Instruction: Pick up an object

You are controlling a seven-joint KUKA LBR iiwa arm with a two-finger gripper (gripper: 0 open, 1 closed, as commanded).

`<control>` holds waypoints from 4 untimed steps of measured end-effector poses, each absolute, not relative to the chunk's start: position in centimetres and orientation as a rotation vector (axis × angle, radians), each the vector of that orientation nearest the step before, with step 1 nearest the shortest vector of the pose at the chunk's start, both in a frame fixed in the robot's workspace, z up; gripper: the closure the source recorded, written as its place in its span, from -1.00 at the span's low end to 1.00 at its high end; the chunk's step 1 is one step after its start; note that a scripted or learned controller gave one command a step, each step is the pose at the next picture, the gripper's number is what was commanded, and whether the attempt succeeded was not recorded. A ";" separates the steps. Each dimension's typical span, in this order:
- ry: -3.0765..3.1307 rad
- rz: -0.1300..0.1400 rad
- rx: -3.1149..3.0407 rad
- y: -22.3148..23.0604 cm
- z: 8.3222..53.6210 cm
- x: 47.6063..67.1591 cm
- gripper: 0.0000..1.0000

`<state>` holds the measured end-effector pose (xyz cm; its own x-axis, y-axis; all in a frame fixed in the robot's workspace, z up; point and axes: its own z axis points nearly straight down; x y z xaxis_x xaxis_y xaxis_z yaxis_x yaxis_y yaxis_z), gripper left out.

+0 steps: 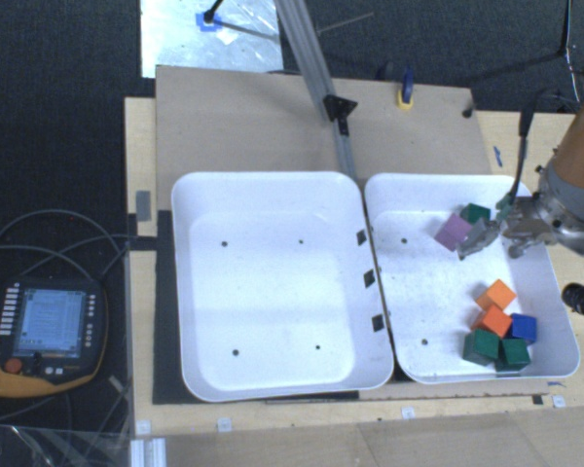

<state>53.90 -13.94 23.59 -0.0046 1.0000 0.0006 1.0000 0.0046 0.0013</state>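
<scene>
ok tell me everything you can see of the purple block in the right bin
The purple block is a small, matte, pale purple cube, seen tilted so one corner points toward the bin's near side. It lies on the floor of the right bin, in the far part. A dark green block sits against its far right corner. The gripper is just to its right, very close; whether they touch cannot be told.

Left of the bench, a teach pendant (41, 339) with looped cable (39, 236) on dark carpet; a yellow-and-blue clamp (406, 91) gripping the board's far edge.
</scene>
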 end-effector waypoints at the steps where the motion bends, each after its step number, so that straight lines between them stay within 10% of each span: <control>1: 2.225 0.003 2.217 -13.9 23.6 53.9 -1.00; 4: 2.226 -0.003 2.221 -12.7 8.8 53.2 -1.00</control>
<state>53.23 -12.74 8.80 -0.0022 1.0000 0.0009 1.0000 0.0022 -0.0032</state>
